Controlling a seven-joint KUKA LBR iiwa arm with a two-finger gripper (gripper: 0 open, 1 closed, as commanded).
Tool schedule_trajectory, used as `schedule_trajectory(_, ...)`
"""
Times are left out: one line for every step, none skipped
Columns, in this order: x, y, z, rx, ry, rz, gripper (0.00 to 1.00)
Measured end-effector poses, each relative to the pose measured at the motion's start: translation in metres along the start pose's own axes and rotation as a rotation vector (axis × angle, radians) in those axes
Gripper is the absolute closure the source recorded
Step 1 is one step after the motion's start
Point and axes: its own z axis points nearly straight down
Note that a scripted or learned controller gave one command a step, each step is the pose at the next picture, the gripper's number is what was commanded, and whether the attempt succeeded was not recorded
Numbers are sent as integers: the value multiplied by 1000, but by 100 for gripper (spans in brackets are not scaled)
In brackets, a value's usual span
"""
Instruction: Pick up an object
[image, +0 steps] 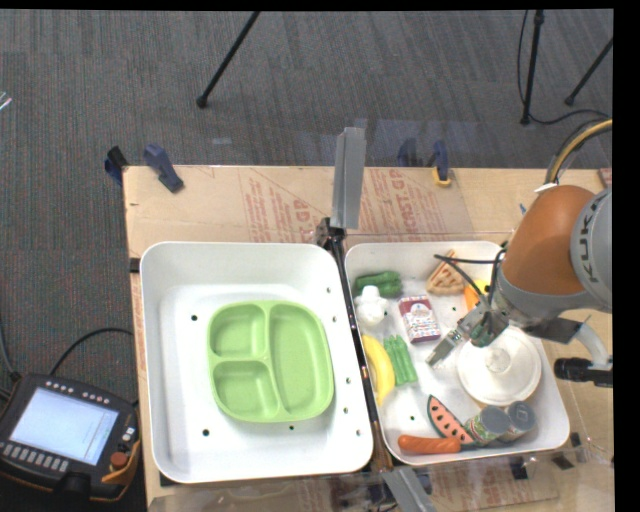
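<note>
While the arm (560, 250) leans in from the right, two white bins sit edge to edge on a cardboard-topped bench (250, 205). The left bin (165, 300) holds one green divided tray (270, 360), with bare white floor all round it. The right bin (555, 420) is crowded: a white bowl (505, 370) turned upside down, a banana (378, 368), a watermelon slice (448, 420), a carrot (430, 444), a tin can (490, 425) on its side, a green pepper (378, 283), green beans (401, 360), a small red-and-white carton (419, 320) and a wedge of bread (445, 277). Little open floor is left there, mostly between the carton and the bowl. Faded red print runs across the cardboard, too faint to read; "KU" shows on the arm. The claw (452, 345) hangs low beside the bowl's left rim, and I cannot tell its state.
</note>
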Motion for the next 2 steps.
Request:
schedule_trajectory(10,69,0,-2,1,205,0)
schedule_trajectory(44,73,-1,-2,1,227,0)
